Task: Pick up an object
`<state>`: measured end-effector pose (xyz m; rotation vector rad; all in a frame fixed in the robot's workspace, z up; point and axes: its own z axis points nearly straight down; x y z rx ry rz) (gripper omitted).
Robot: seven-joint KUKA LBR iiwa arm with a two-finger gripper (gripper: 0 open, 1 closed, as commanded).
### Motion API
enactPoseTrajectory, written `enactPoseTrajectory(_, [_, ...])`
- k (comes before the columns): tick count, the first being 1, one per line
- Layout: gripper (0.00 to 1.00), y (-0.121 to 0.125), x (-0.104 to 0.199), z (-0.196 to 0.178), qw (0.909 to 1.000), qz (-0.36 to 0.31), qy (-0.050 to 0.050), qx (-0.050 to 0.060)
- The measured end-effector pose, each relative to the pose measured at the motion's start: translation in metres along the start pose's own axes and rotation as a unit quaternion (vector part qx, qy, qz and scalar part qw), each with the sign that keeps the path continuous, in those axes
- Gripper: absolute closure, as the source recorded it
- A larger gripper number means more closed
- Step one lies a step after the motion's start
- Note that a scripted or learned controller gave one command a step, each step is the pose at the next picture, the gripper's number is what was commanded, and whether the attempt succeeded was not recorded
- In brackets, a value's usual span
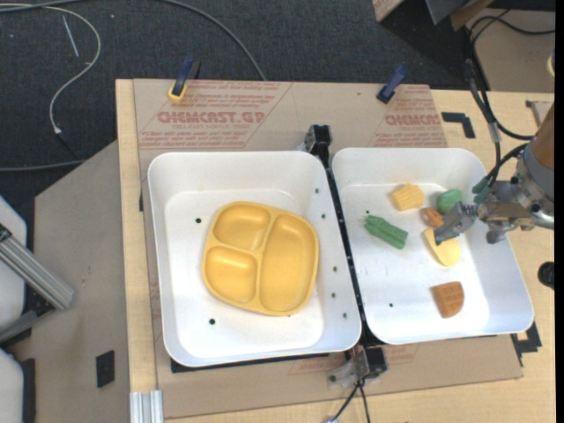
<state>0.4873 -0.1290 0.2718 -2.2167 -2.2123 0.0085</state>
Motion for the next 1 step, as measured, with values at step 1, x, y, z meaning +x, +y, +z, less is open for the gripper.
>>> enactPoseTrajectory(1, [0.00,0.0017,0.0002,-0.0043,1.0000,-0.001,-0.001,-0.005])
